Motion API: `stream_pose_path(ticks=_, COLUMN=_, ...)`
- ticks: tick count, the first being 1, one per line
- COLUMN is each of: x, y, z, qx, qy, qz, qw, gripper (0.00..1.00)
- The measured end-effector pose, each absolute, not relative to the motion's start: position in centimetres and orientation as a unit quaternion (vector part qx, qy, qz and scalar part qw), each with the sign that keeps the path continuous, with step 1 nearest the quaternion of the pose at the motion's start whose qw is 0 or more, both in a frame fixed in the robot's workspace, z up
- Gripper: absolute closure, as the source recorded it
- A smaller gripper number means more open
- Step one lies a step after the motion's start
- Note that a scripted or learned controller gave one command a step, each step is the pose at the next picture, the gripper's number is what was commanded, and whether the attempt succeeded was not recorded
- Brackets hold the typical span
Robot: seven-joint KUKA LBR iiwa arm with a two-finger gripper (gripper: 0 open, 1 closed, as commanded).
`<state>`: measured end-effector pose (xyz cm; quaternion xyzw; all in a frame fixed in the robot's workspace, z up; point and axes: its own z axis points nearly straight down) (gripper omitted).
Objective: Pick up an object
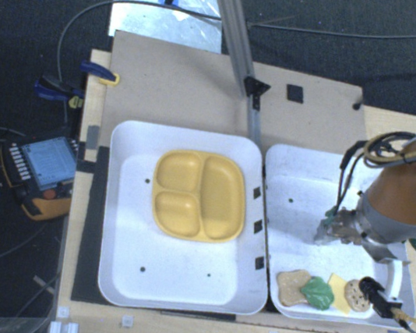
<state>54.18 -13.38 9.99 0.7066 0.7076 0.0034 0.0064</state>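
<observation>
Right bin (301, 177): toast slice (292, 287), green leaf piece (319, 293), yellow cheese wedge (339, 287) and cookie (356, 298) in a row along near edge, touching.
Left bin (118, 210): yellow divided plate (199, 196) toward far edge, long axis left-right.
Gripper (329, 229): over right bin's middle; finger state unreadable.

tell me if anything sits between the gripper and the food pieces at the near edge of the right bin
Nothing visible does. The gripper hangs over bare white floor of the right bin; the toast slice, green piece, yellow piece and cookie lie in a row below it in the view, with open floor between.
</observation>
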Motion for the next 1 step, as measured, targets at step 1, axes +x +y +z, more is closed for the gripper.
stream_pose_path(ticks=1, x=54.38, y=-12.94, z=14.41, qx=0.705, qy=0.709, qz=0.0015, qw=0.002, gripper=1.0)
